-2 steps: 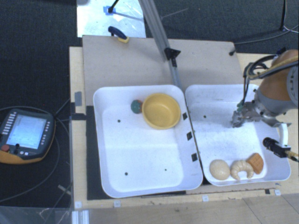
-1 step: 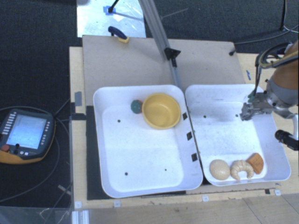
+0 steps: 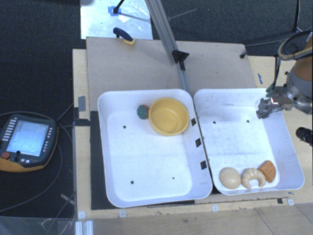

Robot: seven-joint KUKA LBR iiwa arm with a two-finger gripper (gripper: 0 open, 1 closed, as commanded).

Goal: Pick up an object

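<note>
At the far right edge of the right bin (image 3: 286, 141), just a gripper (image 3: 265, 109) hanging up near the rim, well away from anything grabbable. Can't tell how wide it's spread, too small and blurry at that end, but nothing visibly caught in it. So basically zero progress on the pick so far, judging by how everything sits.

Down in the near corner of that same bin, three snack-looking things in a row: a pale egg (image 3: 230, 177), a croissant (image 3: 253, 177) right beside it, and a brownish cracker (image 3: 267, 170) tucked against the croissant on the right. All resting on the bin floor, untouched by the look of it.

Over in the left bin (image 3: 146, 180), a yellow bowl (image 3: 168, 116) near the far side with a small dark green ball (image 3: 142, 112) snug against its left edge.

Still left to do, pretty much everything: pick a target, get down over it, close on it, lift. Closest candidates probably the trio in the near corner, though packed that tight, could easily end up nudging two at once. Bowl looks awkward for a two-finger grab unless caught by the rim.
</note>
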